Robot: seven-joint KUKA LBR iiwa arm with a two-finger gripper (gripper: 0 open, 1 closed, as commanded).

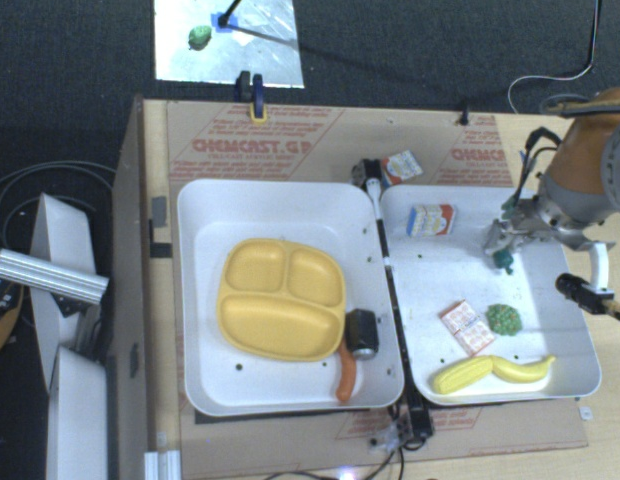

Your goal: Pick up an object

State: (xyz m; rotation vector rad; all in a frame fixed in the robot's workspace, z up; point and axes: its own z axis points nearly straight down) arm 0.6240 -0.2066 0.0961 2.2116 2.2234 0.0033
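The right bin (430, 278) holds a small white carton (430, 220) with blue and red print near its back. A red-and-white packet (467, 328) and a green broccoli piece (504, 319) lie nearer the front. Two yellow bananas (493, 371) rest along the front wall. My gripper (503, 253) hangs low over the right part of this bin, right of the carton and above the broccoli. Nothing is seen held in it.
The left bin (205, 228) holds a yellow divided plate (280, 298), a black can (361, 332) and an orange carrot (345, 376) at its front right. A small box (400, 166) lies on the cardboard behind the bins. The arm (585, 168) crosses the right bin's far right corner.
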